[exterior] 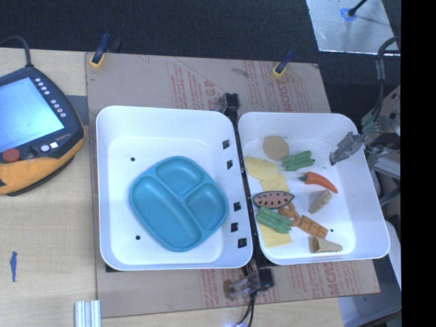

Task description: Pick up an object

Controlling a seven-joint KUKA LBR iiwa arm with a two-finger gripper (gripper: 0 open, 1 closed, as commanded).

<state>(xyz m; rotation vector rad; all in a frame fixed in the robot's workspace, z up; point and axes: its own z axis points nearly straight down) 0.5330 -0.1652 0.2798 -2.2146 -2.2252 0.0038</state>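
The gripper hangs over the upper right edge of the right bin, its state indeterminate, just right of the green pea pod and above the orange pepper, with nothing visibly in its grasp.

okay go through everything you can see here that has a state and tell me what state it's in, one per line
end effector: at the right bin's right rim, above the food pieces, holding nothing.
blue divided plate: flat in the left bin, compartments bare.
right bin: holds the toy food, loosely scattered.
orange carrot: lying free in the right bin.
handheld screen: lit, resting on the bench at left.
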